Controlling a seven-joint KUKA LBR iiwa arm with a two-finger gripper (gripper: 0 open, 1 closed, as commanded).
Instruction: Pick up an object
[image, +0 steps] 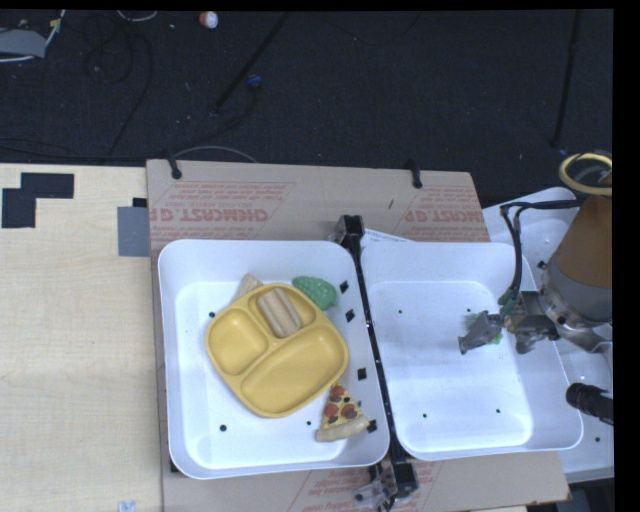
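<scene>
Two shallow white plastic bins sit side by side on the bench. Left bin (190, 300) carries all candidate objects: a yellow three-compartment plastic tray (275, 360) near its centre, with a tan toy hot dog (280, 312) lying in the tray's far compartment, long axis running roughly far-to-near. A green leafy toy piece (318, 291) touches the tray's far-right edge; a toy pizza slice (341, 416) lies near the bin's near-right corner, just beside the tray.

Right bin (440, 430) holds the grey two-finger gripper (478, 333), low near that bin's right wall. Whether it is spread or closed, and whether it has hold of anything: cannot tell, the end is too small and dark.

Key relation: every object lies to the gripper's left, across the black divider (362, 320) between bins. Judgement: nearest candidates are the pizza slice and green piece, close to the divider; pick not yet started.
</scene>
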